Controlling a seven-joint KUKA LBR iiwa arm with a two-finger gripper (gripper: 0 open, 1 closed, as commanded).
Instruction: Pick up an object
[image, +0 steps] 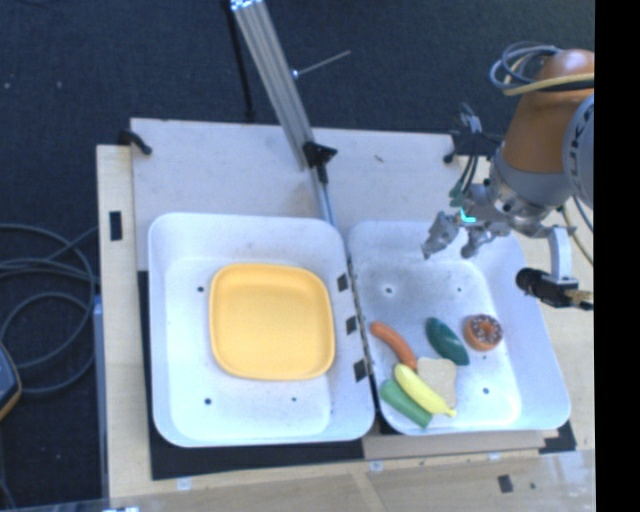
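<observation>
Over the far end of the right bin (520, 400), the gripper (462, 236) hung with its two fingers spread apart and nothing between them, so the step in hand looked like the approach before any grasp. The arm (545, 120) reached in from the right, its orange band above the wrist, and the fingers pointed down at a bare stretch of the bin floor. None of the candidate objects sat under them. All of the items lay clustered toward the near end of that bin, well apart from the gripper: an orange carrot (394, 342) lying at a slant near the bin's left wall, a dark green vegetable (447, 340) to its right, a round brown piece (483, 331) just beside that, and nearer the front a yellow banana (423, 390) overlapping a pale slice (438, 375), with a green pepper (403, 402) touching the banana's left side. The left bin (180, 245) held a yellow plate (271, 321). By my judgement the next move called for travel toward the near end, then a descent onto one piece; the round brown piece or the dark green vegetable seemed easiest, each standing somewhat clear of its neighbours, whereas the banana pile risked a crowded, slipping grasp.
</observation>
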